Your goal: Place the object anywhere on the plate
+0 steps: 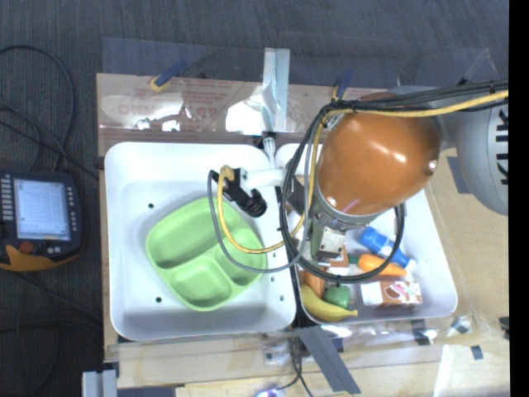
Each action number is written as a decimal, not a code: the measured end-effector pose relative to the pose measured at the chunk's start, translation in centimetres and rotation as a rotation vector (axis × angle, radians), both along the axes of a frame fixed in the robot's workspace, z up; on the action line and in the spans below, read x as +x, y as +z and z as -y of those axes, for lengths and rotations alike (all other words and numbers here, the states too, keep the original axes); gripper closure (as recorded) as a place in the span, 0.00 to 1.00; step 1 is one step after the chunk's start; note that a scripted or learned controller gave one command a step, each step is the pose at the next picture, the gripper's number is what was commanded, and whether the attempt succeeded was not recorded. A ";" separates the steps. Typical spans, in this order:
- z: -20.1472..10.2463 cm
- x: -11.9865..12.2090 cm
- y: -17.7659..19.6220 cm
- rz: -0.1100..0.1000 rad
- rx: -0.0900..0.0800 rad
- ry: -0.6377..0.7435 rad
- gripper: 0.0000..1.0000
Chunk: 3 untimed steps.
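A light green plate (pixel 198 255) with three compartments lies in the left bin (pixel 132 222), tilted toward the bin's middle. My gripper (pixel 329 251) hangs down into the right bin (pixel 434 255) under the big orange wrist band (pixel 376 160), which hides most of it. Just below it lie a yellow banana (pixel 326 307), a small green round fruit (pixel 337 294) and an orange carrot (pixel 376 263). A blue bottle (pixel 382 243) and a small printed carton (pixel 397 292) sit to its right. Nothing rests on the plate.
Black and yellow cables (pixel 235 242) loop from the arm over the plate's right side, with a black connector (pixel 246 197) above the plate. The divider between the bins (pixel 291 288) runs just left of my gripper. A teach pendant (pixel 37 217) lies off the bench at left.
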<state>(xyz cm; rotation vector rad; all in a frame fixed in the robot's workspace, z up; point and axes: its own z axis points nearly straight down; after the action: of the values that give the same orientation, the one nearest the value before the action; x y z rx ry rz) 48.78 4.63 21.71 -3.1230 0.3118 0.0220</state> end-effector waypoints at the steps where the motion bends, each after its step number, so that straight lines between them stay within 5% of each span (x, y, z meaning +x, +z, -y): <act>1: 2.7 4.7 -0.4 0.007 0.000 -0.015 1.00; 2: 3.6 0.3 3.5 0.010 -0.002 -0.026 1.00; 3: 3.0 0.3 10.6 0.015 -0.001 -0.005 1.00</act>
<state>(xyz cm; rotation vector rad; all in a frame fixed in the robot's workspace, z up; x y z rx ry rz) 49.05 1.67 32.27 -3.1215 0.3191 -0.0009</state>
